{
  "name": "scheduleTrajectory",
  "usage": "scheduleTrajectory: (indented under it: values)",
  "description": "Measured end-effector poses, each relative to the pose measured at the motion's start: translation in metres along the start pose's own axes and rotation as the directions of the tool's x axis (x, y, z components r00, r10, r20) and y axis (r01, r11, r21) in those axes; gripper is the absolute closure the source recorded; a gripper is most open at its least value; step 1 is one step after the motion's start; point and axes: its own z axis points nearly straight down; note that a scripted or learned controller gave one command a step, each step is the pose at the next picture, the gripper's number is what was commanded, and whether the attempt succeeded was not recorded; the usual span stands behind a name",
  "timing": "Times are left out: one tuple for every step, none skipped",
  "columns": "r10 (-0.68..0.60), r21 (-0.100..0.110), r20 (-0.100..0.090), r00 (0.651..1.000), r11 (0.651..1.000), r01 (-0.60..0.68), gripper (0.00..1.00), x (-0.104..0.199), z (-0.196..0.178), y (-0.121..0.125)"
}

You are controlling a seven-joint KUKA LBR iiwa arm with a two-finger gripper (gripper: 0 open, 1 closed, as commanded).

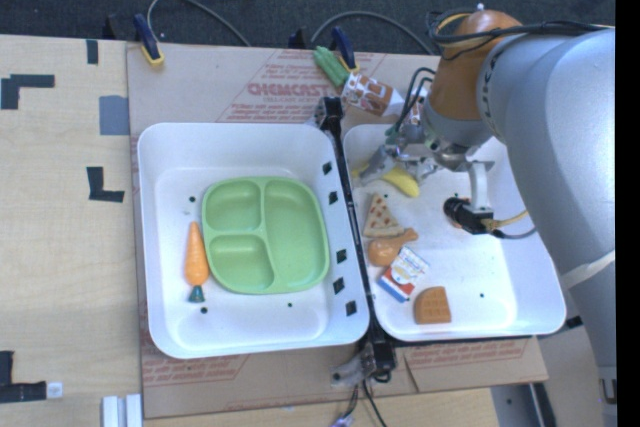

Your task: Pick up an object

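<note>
Left of centre, a white plastic bin (160, 245) holds a smooth orange toy carrot (196, 257) beside a glossy green plate (266, 235) with three compartments. Behind the bins, brown cardboard (270, 90) bears red print reading "CHEMCAST". In the right bin (520, 300) lie a triangular pizza slice (379, 214), a small red, white and blue carton (402, 274) and a tan bread piece (432, 306). The gripper (400, 162) sits just above a yellow banana (402, 183); whether it is open or closed cannot be told.

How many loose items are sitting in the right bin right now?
5: a banana by the end effector, a pizza slice, a chicken drumstick, a small carton and a toast piece toward the front. The arm may hide more.
</note>
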Motion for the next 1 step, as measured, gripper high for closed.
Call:
scheduleTrajectory:
  values:
    - [-0.002,0.003,0.0,1.0,1.0,0.002,1.0,0.0002,-0.0091,-0.0006]
